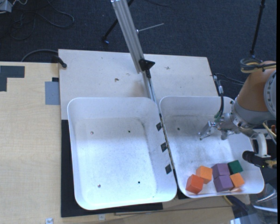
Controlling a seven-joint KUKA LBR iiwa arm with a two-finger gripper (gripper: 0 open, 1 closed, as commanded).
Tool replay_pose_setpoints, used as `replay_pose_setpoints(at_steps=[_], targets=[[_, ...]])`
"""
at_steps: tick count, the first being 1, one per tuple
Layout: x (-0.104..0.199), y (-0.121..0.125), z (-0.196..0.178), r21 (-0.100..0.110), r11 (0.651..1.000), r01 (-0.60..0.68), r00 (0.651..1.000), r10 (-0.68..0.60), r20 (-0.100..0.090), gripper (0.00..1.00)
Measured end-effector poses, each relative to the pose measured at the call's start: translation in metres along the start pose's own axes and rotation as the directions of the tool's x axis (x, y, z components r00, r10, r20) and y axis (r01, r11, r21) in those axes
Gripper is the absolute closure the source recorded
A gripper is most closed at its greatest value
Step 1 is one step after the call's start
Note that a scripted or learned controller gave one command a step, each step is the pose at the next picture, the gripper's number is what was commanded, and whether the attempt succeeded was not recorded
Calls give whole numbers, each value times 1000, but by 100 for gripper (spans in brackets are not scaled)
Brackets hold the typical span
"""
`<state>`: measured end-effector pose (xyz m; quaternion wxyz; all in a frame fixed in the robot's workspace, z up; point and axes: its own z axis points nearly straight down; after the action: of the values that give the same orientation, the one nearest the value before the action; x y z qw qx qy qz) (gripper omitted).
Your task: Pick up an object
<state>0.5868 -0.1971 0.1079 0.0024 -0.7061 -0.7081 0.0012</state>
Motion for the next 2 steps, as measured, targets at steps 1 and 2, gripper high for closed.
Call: replay_pose_setpoints(at_steps=[1,2], targets=[[48,-3,17,-5,1000,0,1000,0,3,0],[40,20,17,-5,1000,1,1000,-1,1,0]])
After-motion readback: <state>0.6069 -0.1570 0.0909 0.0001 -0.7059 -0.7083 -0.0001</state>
